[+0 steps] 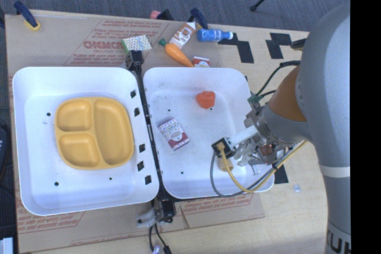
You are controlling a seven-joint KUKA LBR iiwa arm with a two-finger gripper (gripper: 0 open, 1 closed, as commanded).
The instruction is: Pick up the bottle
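**Bottle lies outside both bins, away from the gripper**

Cardboard covers the bench under two white bins. The bottle (213, 35), blue with a white cap, lies on the cardboard at upper centre of the frame, beyond the right bin (238, 74). The gripper (238, 154) sits low at that bin's lower right; whether it grasps anything I cannot tell.

Risk: a descent here would likely close on nothing, and trailing cables may snag the rim.

Count: one yellow tray (94, 131), one red piece (206, 99), one small card box (174, 133), one carrot (177, 54).

"CHEMC…" in red on cardboard sheet (89, 44)
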